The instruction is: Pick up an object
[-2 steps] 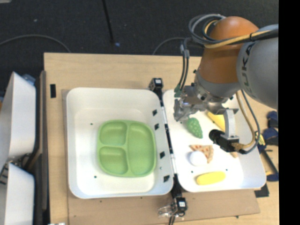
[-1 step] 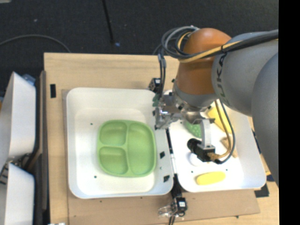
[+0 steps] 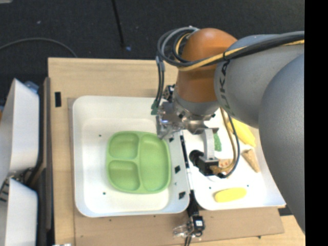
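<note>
The grey robot arm with its orange band (image 3: 202,50) covers most of the right-hand white plastic bin (image 3: 261,196), so we see only that bin's front and right parts. The gripper (image 3: 165,121) shows as a cluster of metal parts under the wrist, over the wall where the two bins meet. We cannot tell how far open it is or whether it has hold of anything.

Just beside it, in the left-hand white plastic bin (image 3: 89,106), lies a light green plastic plate (image 3: 138,162) divided into three compartments. It lies flat, and its upper right corner sits right under the gripper.

In the right bin a yellow curved piece (image 3: 245,133) is half hidden by the arm. A tan wedge-shaped piece (image 3: 250,159) lies near it, and a thin green strip (image 3: 217,141) sits closer to the wrist, too small for us to identify. A yellow oblong lump (image 3: 229,194) lies apart from them near the front rim.

The plate's right edge is close to the left bin's right wall. Bare white floor stays open along the plate's left, back and front sides.

The pale wooden bench (image 3: 102,68) shows as a strip around both bins. A small metallic fitting (image 3: 187,228) at its front edge is hard to make out.

Dark lettering (image 3: 224,80) runs along the grey casing, but only part of it faces us and we cannot read it.
</note>
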You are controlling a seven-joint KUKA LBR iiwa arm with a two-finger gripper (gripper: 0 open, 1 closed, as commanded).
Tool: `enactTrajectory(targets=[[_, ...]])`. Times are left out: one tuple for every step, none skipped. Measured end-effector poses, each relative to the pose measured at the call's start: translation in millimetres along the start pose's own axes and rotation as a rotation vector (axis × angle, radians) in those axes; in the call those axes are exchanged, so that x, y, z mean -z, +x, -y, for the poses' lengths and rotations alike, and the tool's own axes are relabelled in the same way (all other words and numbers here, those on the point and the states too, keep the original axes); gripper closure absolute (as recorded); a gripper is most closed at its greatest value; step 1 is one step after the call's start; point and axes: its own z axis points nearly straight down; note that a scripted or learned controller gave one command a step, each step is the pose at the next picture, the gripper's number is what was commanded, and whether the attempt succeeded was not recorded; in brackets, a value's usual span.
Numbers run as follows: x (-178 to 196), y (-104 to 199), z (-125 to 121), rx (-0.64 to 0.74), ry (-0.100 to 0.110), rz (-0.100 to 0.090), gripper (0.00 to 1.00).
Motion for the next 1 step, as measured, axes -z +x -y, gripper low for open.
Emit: enactTrajectory(targets=[[-14.0, -4.0, 10.2, -0.008, 0.002, 0.002, 1.00]])
